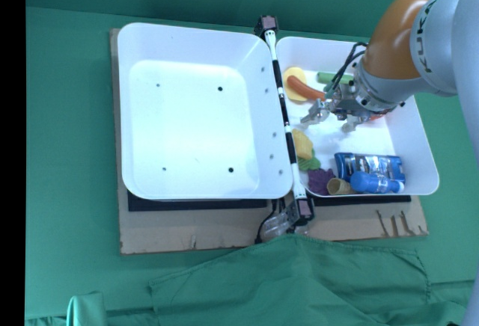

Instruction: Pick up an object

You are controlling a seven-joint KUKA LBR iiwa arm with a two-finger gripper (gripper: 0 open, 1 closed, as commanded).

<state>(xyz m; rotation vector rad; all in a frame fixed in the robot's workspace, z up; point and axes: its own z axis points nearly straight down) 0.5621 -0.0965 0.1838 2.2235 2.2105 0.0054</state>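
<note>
My gripper (330, 118) hovers over the middle of the right bin (416, 139), fingers spread open with only white bin floor between them. Just to its upper left an orange-red sausage-shaped toy (302, 84) lies across a yellow disc (291, 75). A green stick (325, 78) lies at the back, partly hidden by the wrist. Along the bin's left wall sit a yellow piece (301, 143) and a small green piece (309, 164). At the front are a purple grape bunch (319, 181), a tan cup (338, 186), a blue packet (370, 164) and a blue bottle (375, 184).
The left bin (135, 55) is a bare white tray with a few dark dots. A black-and-white divider rod (283, 109) runs between the bins. Green cloth (299, 280) lies bunched in front of the cardboard base (187, 238).
</note>
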